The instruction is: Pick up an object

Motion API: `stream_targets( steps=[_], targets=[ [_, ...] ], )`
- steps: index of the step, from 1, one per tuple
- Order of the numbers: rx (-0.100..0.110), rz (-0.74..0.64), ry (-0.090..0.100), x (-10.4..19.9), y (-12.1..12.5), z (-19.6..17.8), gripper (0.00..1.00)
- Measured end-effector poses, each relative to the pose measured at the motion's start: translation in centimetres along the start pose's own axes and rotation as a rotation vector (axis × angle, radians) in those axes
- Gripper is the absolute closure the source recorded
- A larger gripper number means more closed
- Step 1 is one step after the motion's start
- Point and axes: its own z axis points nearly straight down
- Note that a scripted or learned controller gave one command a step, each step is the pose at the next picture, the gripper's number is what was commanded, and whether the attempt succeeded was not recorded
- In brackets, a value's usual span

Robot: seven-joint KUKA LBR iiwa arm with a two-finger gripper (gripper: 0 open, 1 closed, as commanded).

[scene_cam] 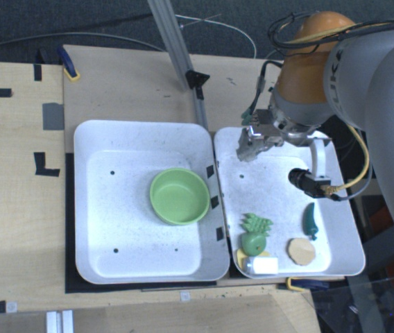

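My gripper (251, 146) hangs over the far left part of the right bin (273, 179), apart from the objects. Near that bin's front edge lie a green leafy toy (255, 233), a small white block (264, 264) on something yellow, a tan round piece (301, 251) and a dark teal piece (311, 220). A green bowl (179, 196) sits upright in the left bin (100, 186). Nothing shows between my gripper's fingers.
A grey pole (176, 44) slants from the top down to the wall between the bins. A black fitting with a yellow cable (306, 180) hangs from the arm over the right bin. Blue-and-yellow clamp (69, 64) at the bench's far left.
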Motion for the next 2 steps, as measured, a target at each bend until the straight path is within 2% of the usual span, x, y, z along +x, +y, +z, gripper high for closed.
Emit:
stream_targets(
  steps=[1, 2],
  targets=[
    [-0.002, -0.001, 0.001, 5.6, 2.4, 0.4, 1.00],
    [-0.001, 0.000, 0.000, 10.1, 4.0, 1.0, 1.00]
  ],
)
